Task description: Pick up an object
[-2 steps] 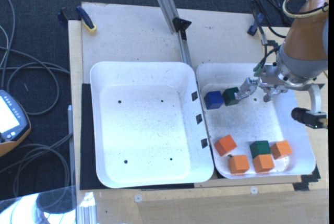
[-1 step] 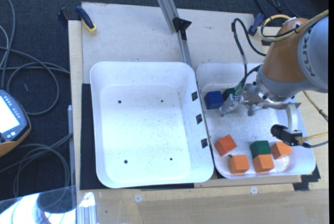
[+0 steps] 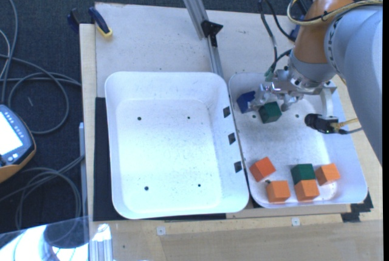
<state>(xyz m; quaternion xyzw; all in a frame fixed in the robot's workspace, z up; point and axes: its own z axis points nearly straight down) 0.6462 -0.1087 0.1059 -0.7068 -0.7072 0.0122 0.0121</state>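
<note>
A dark green block (image 3: 270,112) sits at the gripper (image 3: 271,104), in the upper part of the right bin (image 3: 347,191); whether the jaws clamp it cannot be told. A blue block (image 3: 245,100) lies just left of the green one. Near that bin's lower edge lie four orange blocks (image 3: 262,168) and another green cube (image 3: 302,173). No readable writing shows on any of them.
</note>
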